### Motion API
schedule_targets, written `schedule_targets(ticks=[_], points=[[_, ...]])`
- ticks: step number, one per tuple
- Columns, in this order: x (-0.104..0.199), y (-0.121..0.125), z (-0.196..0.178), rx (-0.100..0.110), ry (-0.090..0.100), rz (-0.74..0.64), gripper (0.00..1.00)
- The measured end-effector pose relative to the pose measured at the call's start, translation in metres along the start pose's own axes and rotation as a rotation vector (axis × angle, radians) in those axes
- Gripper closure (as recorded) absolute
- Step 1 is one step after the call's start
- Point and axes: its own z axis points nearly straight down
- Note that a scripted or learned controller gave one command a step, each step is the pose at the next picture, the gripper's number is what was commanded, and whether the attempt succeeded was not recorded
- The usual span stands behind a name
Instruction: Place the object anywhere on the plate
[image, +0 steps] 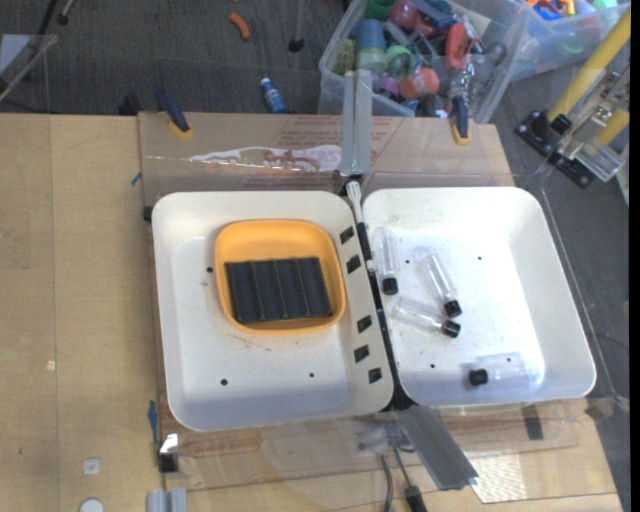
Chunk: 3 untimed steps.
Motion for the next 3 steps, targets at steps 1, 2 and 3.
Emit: schedule_targets(ticks=[1, 2, 3], points=[[-0.01, -0.049, -0.027, 0.0, -0.002, -0.185, 1.0], [-0.024, -0.035, -0.027, -0.001, -0.002, -0.402, 1.0], [-0.027, -0.034, -0.027, -0.002, -0.003, -0.789, 1.0]])
